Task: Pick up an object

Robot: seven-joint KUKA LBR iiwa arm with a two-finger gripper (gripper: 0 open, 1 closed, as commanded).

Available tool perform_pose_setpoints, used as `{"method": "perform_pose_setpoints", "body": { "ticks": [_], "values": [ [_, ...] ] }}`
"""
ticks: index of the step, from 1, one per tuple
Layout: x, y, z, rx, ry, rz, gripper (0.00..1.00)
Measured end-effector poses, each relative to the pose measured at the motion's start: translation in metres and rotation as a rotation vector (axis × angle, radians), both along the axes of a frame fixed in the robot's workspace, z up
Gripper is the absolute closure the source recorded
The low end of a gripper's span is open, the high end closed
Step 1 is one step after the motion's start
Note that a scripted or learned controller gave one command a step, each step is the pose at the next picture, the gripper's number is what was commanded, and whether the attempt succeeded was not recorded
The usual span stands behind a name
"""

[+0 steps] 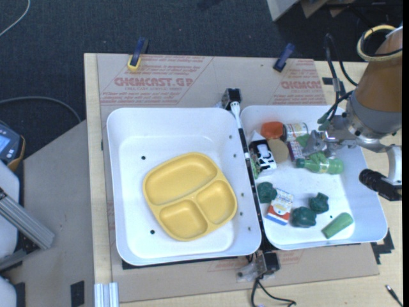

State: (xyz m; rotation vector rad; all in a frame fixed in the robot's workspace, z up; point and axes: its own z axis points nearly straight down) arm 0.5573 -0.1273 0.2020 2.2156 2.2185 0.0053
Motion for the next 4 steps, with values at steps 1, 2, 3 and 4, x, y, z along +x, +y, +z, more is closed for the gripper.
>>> {"method": "perform_pose_setpoints", "body": {
  "ticks": [1, 2, 3, 4],
  "values": [
    [0.001, 0.0, 0.025, 0.0, 0.001, 0.0, 1.0],
    [0.025, 0.052, 0.033, 0.003, 0.002, 0.006, 1.0],
    [0.044, 0.104, 0.038, 0.003, 0.002, 0.006, 1.0],
    [0.052, 0.158, 0.034, 0.003, 0.003, 0.005, 1.0]
  ]
}}
